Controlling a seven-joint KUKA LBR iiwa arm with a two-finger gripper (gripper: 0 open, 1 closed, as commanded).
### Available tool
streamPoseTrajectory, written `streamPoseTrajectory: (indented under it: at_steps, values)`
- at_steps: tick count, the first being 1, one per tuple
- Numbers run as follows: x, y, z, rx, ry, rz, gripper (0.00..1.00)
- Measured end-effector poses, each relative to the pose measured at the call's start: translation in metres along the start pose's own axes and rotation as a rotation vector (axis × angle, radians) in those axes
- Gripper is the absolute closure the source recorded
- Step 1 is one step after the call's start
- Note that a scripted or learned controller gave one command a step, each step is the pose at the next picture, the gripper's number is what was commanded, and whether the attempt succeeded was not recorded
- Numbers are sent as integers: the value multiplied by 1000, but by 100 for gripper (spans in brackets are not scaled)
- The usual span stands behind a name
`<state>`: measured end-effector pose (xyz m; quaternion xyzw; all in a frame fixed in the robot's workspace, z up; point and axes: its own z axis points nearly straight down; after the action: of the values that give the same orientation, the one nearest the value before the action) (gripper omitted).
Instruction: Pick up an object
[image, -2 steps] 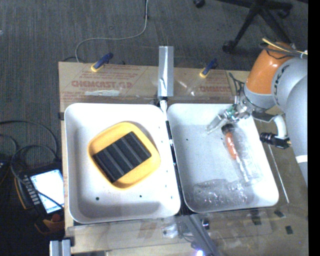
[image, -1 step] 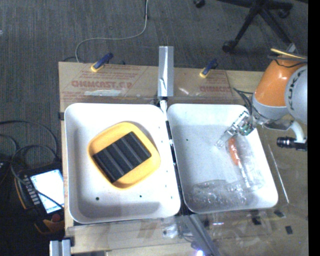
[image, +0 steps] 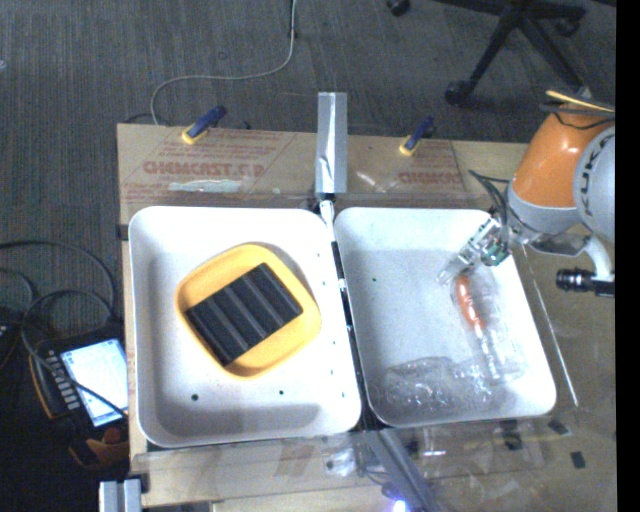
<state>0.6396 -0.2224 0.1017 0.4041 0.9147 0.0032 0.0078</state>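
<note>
Clear plastic is what fills the near part of the right bin (image: 400, 250): a crinkly see-through bag (image: 435, 385) lies along the bin's front wall. From the bag's right end a clear bottle (image: 485, 325) runs up toward the far right corner of the bin, with an orange bit showing inside its far half. The bottle touches the bag at its near end.

The pincer (image: 480, 248) sits just past the far end of the bottle, very near it, over the far right part of the right bin. It is too small and blurry to tell if it is open or closed, and nothing shows between its tips. The grey and orange arm (image: 560, 170) comes in from beyond the bin's right wall.

On the other side of the right bin's left wall is the left bin (image: 160, 240). In it lies a yellow tray (image: 205, 280) with a black ribbed insert (image: 245, 312), well apart from the pincer.

Farther back than the right bin, a metal post (image: 331, 145) stands on the brown tabletop (image: 250, 160) between the two bins. Two clamps with yellow and blue handles (image: 203, 124) sit at the tabletop's far edge.
</note>
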Motion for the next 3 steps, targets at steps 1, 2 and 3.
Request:
streamPoseTrajectory:
  at_steps: [1, 2, 3]
  values:
    - [0, 0, 0, 0, 0, 0, 0]
    - [8, 26, 12, 8, 3, 177, 0]
    - [-9, 37, 11, 11, 22, 662, 0]
